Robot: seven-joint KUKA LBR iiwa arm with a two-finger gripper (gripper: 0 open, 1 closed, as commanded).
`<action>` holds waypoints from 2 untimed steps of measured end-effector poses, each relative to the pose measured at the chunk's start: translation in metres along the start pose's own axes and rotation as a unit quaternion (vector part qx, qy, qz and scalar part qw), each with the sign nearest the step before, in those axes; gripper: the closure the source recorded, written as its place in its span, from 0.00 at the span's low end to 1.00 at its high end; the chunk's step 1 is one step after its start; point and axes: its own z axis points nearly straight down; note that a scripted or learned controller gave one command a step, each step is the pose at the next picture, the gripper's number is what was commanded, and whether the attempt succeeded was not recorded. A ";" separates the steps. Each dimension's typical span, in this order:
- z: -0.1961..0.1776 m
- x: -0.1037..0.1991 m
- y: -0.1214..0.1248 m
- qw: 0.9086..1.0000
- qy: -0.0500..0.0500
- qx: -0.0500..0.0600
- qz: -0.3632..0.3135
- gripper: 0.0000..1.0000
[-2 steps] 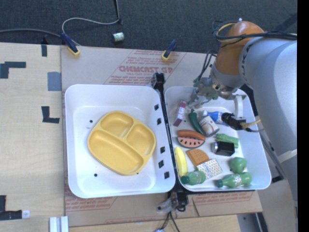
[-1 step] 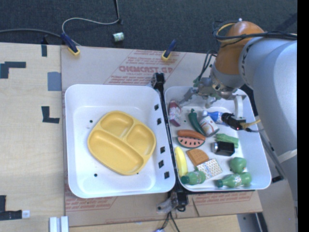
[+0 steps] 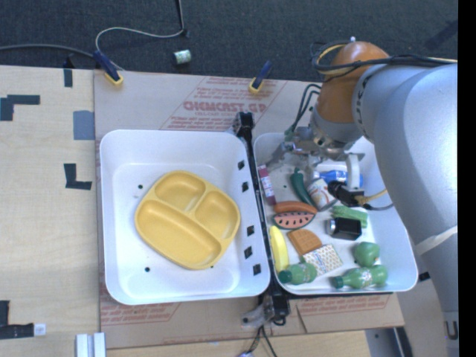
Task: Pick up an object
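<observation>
The gripper (image 3: 297, 151) is down in the right bin (image 3: 405, 262), near its far edge; I can't tell how it's set. Just below it lie a green pepper (image 3: 299, 184) and a small bottle (image 3: 320, 193); farther down, a watermelon slice (image 3: 294, 219) and banana (image 3: 279, 248). Off to its left, a yellow plate (image 3: 187, 219).
</observation>
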 end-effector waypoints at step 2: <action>-0.011 -0.011 -0.074 1.000 0.001 -0.001 0.000 1.00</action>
